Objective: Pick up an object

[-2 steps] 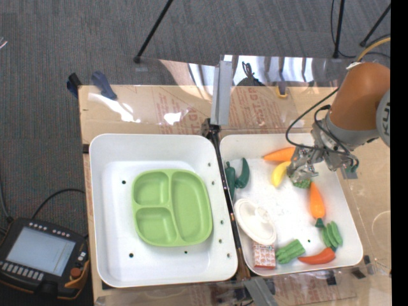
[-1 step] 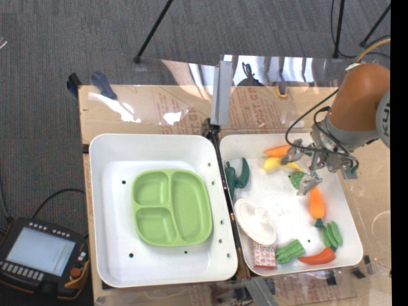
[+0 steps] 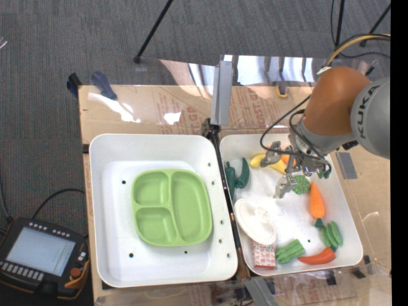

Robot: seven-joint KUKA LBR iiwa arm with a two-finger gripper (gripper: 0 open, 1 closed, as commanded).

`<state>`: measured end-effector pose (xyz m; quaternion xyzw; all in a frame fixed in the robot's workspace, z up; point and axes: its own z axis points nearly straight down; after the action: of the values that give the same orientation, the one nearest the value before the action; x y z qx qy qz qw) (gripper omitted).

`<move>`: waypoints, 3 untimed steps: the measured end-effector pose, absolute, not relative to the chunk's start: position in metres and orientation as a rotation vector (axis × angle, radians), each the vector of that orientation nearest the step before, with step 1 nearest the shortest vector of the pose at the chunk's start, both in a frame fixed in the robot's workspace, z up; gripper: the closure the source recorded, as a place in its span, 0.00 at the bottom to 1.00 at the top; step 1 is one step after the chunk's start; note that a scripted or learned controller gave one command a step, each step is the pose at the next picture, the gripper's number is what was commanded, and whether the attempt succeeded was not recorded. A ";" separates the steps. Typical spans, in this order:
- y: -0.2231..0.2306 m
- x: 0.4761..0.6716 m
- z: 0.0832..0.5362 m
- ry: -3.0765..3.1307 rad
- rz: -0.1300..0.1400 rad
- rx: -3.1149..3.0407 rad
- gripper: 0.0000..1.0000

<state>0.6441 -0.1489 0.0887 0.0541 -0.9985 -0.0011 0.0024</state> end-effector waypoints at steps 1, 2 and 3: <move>-0.213 0.640 0.088 -3.143 -0.001 0.084 0.00; -0.210 0.574 0.088 -3.142 -0.003 -0.025 0.00; -0.207 0.576 0.098 -3.145 -0.004 -0.016 1.00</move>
<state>0.5758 -0.2074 0.0982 -0.0051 -1.0000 -0.0012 -0.0017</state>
